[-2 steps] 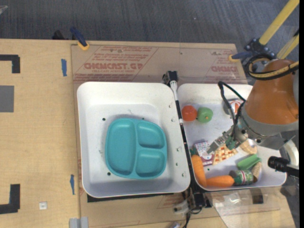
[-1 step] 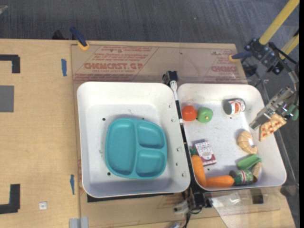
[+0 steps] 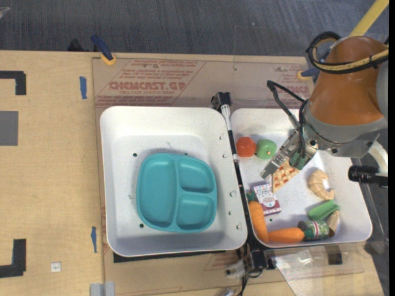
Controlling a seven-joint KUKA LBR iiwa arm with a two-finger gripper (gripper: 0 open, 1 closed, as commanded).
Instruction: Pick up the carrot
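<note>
— Orange: the carrot (image 3: 284,234) lies at the near wall of the right bin (image 3: 361,227), just beside the pouch (image 3: 265,197). Where are you?

— My gripper (image 3: 279,161) hovers beyond the pouch; whether I'm clenched, I cannot tell. Approach step: next, cross over the pouch, descend.

Glossy plastic carrot (image 3: 285,234), matt cardboard (image 3: 49,165)
</note>
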